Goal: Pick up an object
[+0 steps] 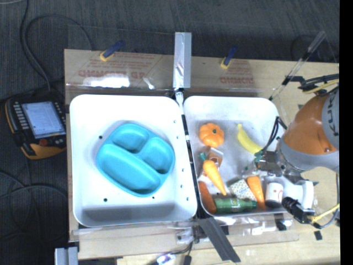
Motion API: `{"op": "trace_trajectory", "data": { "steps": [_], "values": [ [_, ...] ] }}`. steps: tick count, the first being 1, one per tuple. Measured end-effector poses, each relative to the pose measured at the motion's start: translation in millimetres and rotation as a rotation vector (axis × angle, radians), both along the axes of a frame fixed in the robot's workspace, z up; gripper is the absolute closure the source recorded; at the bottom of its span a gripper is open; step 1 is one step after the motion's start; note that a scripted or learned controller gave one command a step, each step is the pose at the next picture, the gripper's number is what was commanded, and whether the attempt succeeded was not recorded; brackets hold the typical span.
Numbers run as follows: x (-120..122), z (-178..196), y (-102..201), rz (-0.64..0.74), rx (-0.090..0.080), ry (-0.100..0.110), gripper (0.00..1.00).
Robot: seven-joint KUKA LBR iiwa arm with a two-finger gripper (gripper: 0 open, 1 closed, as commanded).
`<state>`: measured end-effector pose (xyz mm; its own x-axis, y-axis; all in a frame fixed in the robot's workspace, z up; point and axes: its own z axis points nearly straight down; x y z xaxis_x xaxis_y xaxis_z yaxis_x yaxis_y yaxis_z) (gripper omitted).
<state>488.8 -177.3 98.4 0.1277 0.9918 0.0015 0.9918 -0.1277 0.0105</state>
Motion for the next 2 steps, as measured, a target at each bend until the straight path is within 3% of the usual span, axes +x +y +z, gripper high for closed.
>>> {"op": "trace_trajectory", "data": {
  "steps": [1, 2],
  "values": [
    [39.8, 108.7, -16.3, -0.052, -0.003, 0.015, 1.00],
    [39.4, 153.9, 7.1, 0.005, -0.001, 0.014, 1.00]
  ]
}}
